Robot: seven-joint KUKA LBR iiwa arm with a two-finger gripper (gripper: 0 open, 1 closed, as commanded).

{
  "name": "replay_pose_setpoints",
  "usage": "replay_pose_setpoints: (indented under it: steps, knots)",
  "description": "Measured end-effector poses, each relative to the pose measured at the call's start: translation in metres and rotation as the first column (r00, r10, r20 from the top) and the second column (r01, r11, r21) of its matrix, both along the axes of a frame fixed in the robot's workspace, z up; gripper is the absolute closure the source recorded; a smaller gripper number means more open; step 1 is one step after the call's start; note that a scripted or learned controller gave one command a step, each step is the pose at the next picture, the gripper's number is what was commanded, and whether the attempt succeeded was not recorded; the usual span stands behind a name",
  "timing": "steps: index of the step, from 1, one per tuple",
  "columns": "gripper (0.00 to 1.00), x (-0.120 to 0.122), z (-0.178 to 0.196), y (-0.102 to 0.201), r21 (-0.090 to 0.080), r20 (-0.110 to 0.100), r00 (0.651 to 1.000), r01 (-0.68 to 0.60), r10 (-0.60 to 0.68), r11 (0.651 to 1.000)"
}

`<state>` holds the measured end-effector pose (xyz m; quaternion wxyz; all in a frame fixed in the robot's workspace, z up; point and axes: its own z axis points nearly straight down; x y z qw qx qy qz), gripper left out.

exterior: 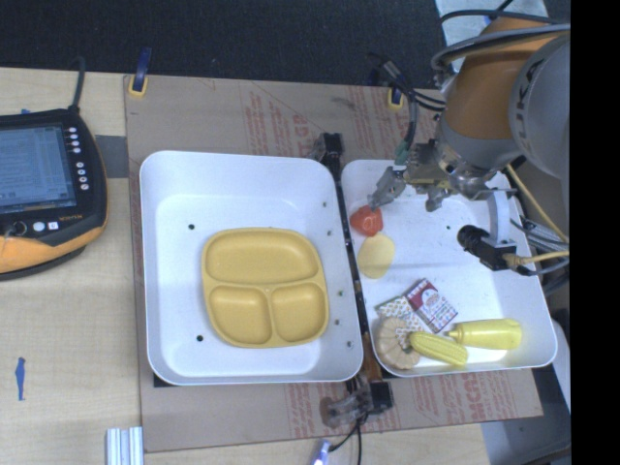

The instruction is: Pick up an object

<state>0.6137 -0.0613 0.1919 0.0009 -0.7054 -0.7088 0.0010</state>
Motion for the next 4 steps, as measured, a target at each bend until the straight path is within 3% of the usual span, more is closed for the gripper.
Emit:
replay_pose_setpoints:
  steps: [2,3,4]
  knots:
    - [0.00,0.043,0.000,0.007,0.000,0.001,1.000,0.001,-0.001,1.000]
    - [0.00,0.031,0.000,0.022,0.000,-0.002,1.000,-0.001,0.001,1.000]
    - [0.00,0.026,-0.089,-0.035,-0.002,-0.004,1.000,0.001,-0.001,1.000]
